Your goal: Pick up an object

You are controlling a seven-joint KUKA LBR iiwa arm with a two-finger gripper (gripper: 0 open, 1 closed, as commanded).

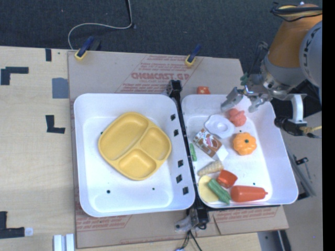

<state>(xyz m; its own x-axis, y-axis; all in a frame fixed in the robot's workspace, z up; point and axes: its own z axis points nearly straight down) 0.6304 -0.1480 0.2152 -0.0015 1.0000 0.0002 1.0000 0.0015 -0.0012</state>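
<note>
- The gripper is hovering with fingers spread wide, holding nothing, just above the pink toy.
- The orange pumpkin is sitting near that pink toy.

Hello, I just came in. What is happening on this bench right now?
A robot arm reaches in from the right, its open gripper hovering above the pink toy at the far end of the right bin, holding nothing. That bin also holds an orange pumpkin and other toy food. The left bin holds a yellow divided plate.
</note>
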